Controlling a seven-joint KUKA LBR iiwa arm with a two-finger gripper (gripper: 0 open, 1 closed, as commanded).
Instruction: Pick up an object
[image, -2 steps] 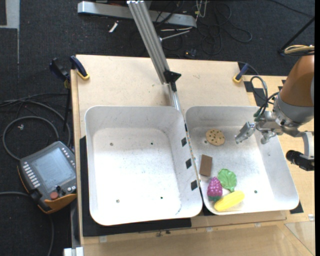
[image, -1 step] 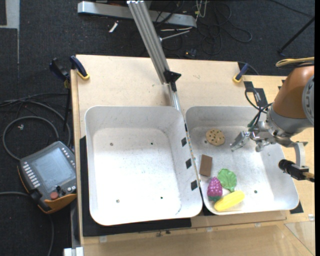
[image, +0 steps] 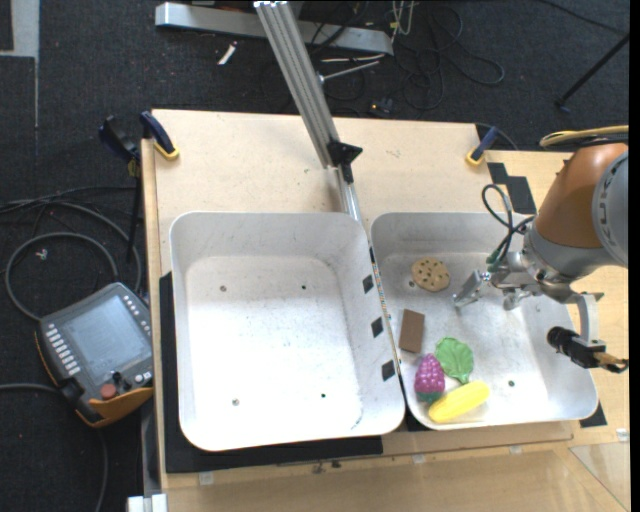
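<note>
Nothing had been picked up yet, by the look of it: every object lay loose on the floor of the right bin (image: 560, 395), and the whole grasp remained to be done. The gripper (image: 478, 288) hung over that bin's upper middle, and whether it was parted or closed could not be told at this slant; nothing was seen held in it. The cookie (image: 431, 274) was the nearest candidate, just beside the claw at about nine o'clock. The brown block (image: 412, 331), purple grapes (image: 430, 376), green leaf (image: 456, 357) and yellow corn (image: 459, 402) (a tight cluster) sat farther off, between six and eight o'clock.
</note>
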